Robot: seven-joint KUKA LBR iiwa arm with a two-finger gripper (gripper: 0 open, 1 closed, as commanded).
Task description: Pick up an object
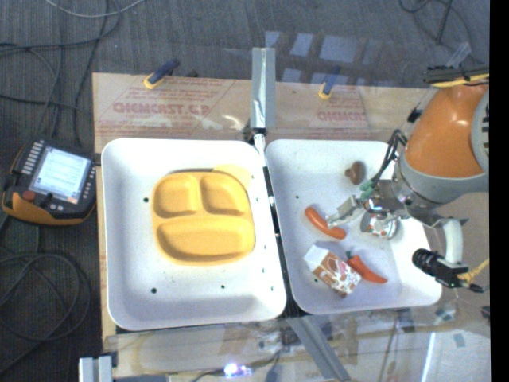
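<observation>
Right white bin (pixel 413 289), orange sausage (pixel 324 222) just left of fingers (pixel 347 208), spread apart

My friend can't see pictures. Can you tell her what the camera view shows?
A robot arm reaches in from the right over the right bin, its hand low among two orange carrots, a small box and a brown lump. The left bin holds a yellow divided tray.

yellow divided tray (pixel 204 217) in left bin (pixel 127 165), tool (pixel 367 213) over right bin (pixel 318 161)
</observation>
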